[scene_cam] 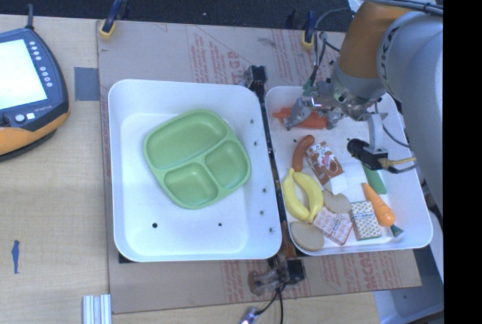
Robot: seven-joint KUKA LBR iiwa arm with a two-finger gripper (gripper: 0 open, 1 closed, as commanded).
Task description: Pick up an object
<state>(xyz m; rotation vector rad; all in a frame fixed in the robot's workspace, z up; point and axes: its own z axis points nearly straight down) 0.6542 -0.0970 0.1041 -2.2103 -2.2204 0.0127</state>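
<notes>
A: Has the gripper (pixel 310 113) got anything yet?
B: I can't tell. It's low in the right bin (pixel 419 223), over an orange piece (pixel 282 116).
A: What's left?
B: Grasp and lift; the sausage (pixel 302 151) and banana (pixel 302 196) lie just nearer the camera

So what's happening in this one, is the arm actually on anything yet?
The arm's gripper is down at the far end of the right bin, next to an orange item; whether it grips anything is unclear. A sausage, banana, carrot and small packets lie loose nearer the camera. The left bin holds a green divided plate.
</notes>
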